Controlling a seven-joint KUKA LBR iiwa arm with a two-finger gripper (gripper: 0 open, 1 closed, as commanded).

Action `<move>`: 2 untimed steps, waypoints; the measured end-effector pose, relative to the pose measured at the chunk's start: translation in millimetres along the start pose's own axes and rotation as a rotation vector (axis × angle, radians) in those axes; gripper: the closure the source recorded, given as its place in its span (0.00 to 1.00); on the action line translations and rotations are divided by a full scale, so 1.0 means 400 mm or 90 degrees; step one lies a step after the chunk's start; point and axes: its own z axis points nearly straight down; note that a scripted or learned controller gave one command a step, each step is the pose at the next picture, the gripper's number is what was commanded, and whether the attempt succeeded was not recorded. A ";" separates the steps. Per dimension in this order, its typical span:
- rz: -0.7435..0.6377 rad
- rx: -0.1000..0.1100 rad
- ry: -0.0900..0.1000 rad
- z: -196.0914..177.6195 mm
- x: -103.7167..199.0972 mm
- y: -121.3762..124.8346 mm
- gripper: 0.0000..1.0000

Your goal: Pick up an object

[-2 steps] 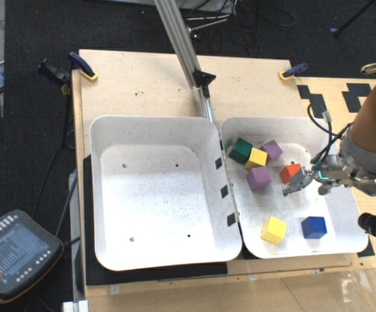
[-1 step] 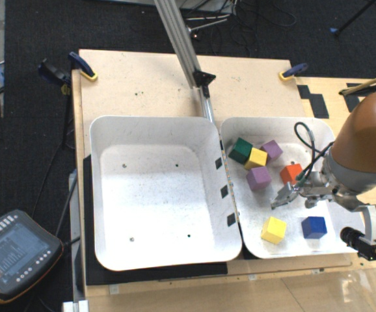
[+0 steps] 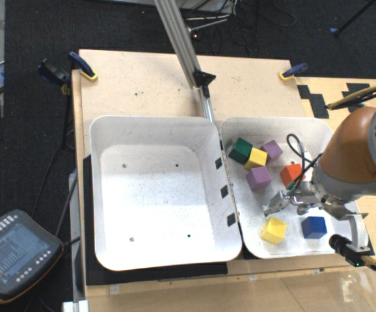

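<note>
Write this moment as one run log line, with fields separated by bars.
end effector: in right bin, open, holding nothing | nearest: yellow block, purple block | pick: not yet done

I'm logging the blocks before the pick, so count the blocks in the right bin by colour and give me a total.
Green block: 1
Yellow blocks: 2
Purple blocks: 2
Orange block: 1
Blue block: 1
Total: 7
</note>
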 end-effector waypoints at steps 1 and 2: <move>0.000 -0.003 -0.001 0.044 0.001 0.000 0.00; -0.001 -0.005 -0.001 0.016 0.001 0.003 1.00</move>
